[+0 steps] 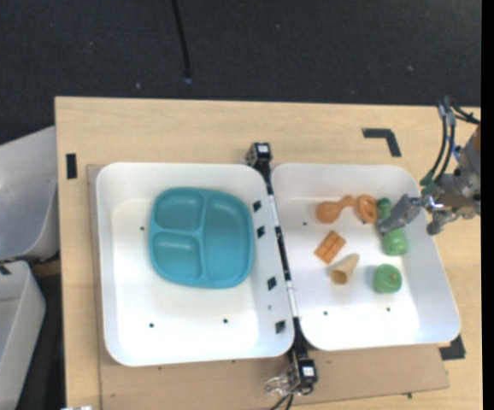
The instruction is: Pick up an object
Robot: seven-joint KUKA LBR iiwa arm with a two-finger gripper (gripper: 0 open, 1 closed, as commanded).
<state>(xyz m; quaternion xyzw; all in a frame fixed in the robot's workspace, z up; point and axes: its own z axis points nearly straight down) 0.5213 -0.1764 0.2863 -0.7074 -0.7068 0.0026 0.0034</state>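
Claw (416,214) spread open above round green toy (394,243), right bin (426,314).

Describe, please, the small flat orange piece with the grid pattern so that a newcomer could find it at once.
Start at the right-hand white bin, the one without the teal divided plate. Near its middle lies a waffle-like orange square, just above a tan cone-shaped piece. It is the one flat, square-edged piece among its neighbours, which are rounded or cone-shaped.
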